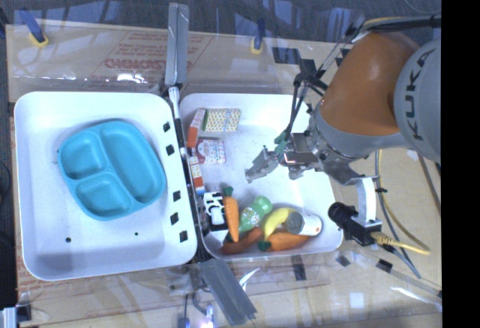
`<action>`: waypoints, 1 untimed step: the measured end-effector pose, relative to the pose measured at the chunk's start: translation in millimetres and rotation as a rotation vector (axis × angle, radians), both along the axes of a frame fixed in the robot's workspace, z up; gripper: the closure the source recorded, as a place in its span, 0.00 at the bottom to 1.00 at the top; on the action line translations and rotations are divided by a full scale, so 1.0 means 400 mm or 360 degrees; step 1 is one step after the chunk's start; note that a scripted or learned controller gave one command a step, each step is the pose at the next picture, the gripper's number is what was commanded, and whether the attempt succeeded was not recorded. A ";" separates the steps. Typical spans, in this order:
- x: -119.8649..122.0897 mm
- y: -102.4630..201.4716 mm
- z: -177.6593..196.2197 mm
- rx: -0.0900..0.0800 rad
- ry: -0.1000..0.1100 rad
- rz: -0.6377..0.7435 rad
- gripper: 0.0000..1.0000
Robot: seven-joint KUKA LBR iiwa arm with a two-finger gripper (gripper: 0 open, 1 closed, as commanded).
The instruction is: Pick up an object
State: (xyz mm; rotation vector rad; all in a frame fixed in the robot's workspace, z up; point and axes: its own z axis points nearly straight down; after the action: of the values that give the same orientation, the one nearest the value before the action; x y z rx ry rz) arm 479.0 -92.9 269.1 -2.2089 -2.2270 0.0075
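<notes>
My gripper (262,164) hangs over the middle of the right bin (255,105), above bare white floor. Left of it lie a red and white box (211,150) and a pale patterned box (222,119). Below it, along the bin's near edge, sits a heap: an upright carrot (232,218), a green item (259,208), a banana (276,220), a second carrot (283,242) and a white cylinder (306,225). A black and white toy (214,206) sits at the heap's left end. Nothing is seen lifted off the bin floor.
The left bin (37,169) holds a blue divided plate (111,167). A slim red packet (196,169) lies along the right bin's left wall. The arm's grey and orange body (367,94) overhangs the right bin's right side, with cables (405,236) trailing on the bench.
</notes>
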 end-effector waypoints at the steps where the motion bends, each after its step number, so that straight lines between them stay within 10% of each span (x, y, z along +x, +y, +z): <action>1: 0.031 -0.104 -0.298 0.0004 0.0001 0.0281 0.00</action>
State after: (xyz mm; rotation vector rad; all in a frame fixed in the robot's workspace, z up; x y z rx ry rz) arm 491.5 -134.4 149.8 -2.0028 -2.4119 0.0065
